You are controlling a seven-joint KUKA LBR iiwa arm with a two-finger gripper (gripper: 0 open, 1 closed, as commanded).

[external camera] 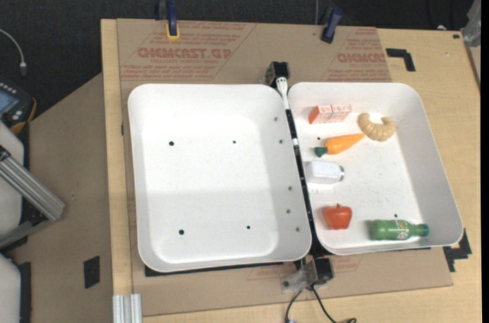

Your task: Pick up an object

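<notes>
The end effector's state could not be told from this view.

Two shallow white plastic bins sat side by side on a brown cardboard-covered tabletop (229,46). The left bin (145,161), at the centre-left of the frame, showed a bare white floor with four small dark holes. The right bin (428,153), at the centre-right, held all the loose objects. Near its upper left lay a small red-and-white box (330,113); just right of it, a beige curled croissant-shaped toy (377,127). Below these, an orange toy carrot with a green stem (341,144) lay at a slant, stem toward the divide between the bins. Beneath the carrot, close to the bin's left wall, rested a small white rounded object (324,172). Lower still stood a red tomato-like toy (338,216), and to its right a green bottle with a white label (397,230) lay on its side near the bin's lower edge.

Two blue clamps (170,14) gripped the tabletop's upper edge. A cable (302,306) trailed off at the bottom.
</notes>
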